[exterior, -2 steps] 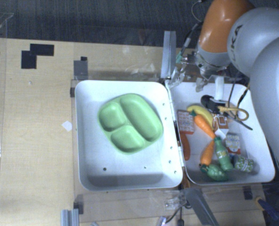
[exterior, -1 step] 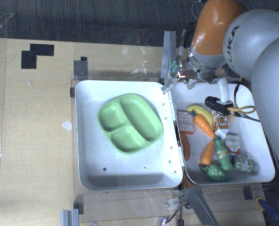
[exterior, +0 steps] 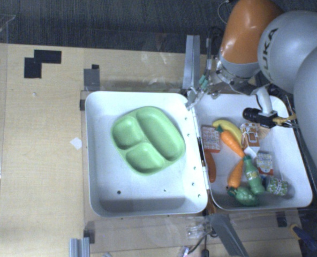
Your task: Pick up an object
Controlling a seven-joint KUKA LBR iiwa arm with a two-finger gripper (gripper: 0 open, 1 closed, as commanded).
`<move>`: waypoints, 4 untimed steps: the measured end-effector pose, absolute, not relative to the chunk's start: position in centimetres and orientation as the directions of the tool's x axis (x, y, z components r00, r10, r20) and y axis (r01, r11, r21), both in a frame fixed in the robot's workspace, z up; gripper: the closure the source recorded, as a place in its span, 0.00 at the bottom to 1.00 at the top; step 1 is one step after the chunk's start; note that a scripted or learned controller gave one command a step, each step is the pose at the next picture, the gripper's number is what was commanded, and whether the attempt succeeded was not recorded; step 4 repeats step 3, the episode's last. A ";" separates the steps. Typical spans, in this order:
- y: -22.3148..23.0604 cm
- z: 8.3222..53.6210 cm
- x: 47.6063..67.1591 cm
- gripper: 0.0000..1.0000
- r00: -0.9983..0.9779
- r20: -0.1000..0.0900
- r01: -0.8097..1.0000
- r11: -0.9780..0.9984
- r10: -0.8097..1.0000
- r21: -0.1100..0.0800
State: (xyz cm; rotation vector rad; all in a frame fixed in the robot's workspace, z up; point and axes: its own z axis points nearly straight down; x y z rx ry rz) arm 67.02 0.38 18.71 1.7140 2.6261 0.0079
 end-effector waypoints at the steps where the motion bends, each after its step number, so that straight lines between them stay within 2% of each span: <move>1: 2.5 18.7 67.0 0.00 -0.580 -0.003 0.814 0.580 0.815 0.007; 2: 6.7 18.8 67.0 0.00 -0.761 -0.006 0.649 0.761 0.649 0.008; 3: 11.6 12.0 65.7 0.00 -0.775 -0.005 0.631 0.775 0.632 0.008; 4: 11.6 12.0 65.7 0.00 -0.775 -0.005 0.631 0.775 0.632 0.008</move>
